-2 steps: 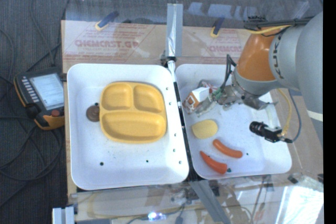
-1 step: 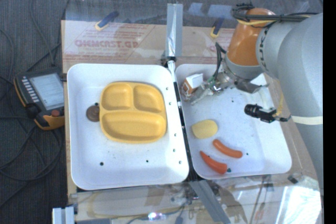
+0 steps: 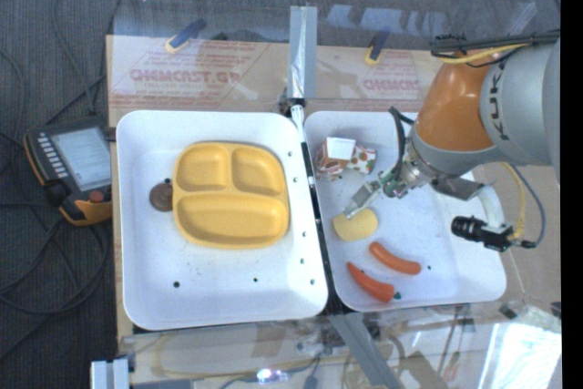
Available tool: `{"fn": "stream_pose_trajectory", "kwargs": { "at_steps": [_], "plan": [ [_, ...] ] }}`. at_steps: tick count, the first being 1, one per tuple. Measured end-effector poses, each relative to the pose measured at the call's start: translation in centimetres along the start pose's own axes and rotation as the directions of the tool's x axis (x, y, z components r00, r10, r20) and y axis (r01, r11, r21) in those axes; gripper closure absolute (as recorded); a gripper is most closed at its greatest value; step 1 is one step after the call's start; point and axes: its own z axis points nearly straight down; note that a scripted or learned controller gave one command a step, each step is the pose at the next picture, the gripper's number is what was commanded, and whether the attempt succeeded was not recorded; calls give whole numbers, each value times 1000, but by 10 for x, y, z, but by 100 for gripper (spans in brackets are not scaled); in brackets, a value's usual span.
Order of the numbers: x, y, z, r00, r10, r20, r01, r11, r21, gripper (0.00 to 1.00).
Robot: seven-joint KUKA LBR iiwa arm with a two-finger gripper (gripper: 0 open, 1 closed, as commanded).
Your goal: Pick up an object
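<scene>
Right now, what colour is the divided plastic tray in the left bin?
Yellow; the divided plastic tray shows best in the camera view.

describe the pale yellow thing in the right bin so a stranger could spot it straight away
Start at the right bin, the one the arm reaches into. Near its left wall, about halfway down, lies the pale yellow lump, just below the pincer. It is soft yellow and rounded, unlike the two long orange sausage shapes to its lower right and the red and white carton above it.
</scene>
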Motion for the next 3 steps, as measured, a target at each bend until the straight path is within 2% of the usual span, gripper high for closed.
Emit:
{"fn": "stream_pose_trajectory", "kwargs": {
  "at_steps": [1, 2, 3],
  "plan": [
    [15, -80, 32, 998, 59, 7, -59, 998, -12, 0],
    [14, -78, 22, 998, 59, 9, -59, 998, -17, 100],
    [69, -59, -114, 984, 178, 2, -178, 984, -1, 100]
  ]
}}
